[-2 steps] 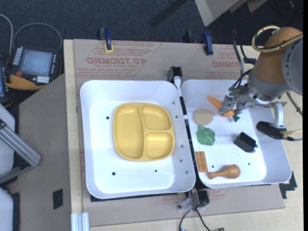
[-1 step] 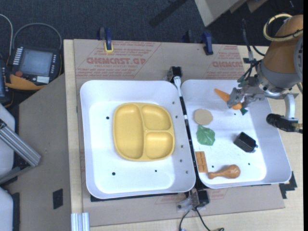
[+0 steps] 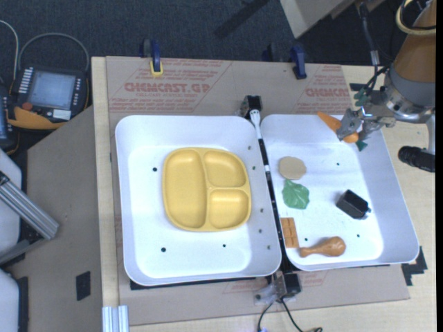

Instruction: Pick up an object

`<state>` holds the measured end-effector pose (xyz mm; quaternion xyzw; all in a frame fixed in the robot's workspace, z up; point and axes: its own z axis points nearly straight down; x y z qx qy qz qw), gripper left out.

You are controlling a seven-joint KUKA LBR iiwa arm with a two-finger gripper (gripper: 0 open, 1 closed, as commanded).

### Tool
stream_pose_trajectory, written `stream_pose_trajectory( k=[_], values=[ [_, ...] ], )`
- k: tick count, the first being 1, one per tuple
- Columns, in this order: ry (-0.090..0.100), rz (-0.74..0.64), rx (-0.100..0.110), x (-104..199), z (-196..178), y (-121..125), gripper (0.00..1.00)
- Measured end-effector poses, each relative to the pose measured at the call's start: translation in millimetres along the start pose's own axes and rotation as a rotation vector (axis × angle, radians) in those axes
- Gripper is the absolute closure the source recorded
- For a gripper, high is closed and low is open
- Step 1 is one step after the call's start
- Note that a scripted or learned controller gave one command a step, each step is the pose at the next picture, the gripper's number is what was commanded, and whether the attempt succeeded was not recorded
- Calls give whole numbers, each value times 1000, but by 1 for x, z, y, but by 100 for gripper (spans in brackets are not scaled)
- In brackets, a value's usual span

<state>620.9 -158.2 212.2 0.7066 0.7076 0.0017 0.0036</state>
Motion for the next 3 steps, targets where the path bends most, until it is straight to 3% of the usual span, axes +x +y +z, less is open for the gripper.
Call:
stream_pose_trajectory(
  k=[1,3],
  values=[
    [0,0,0,0,-37,2,100],
    [4,-4,7,114,-43,5,100]
  ],
)
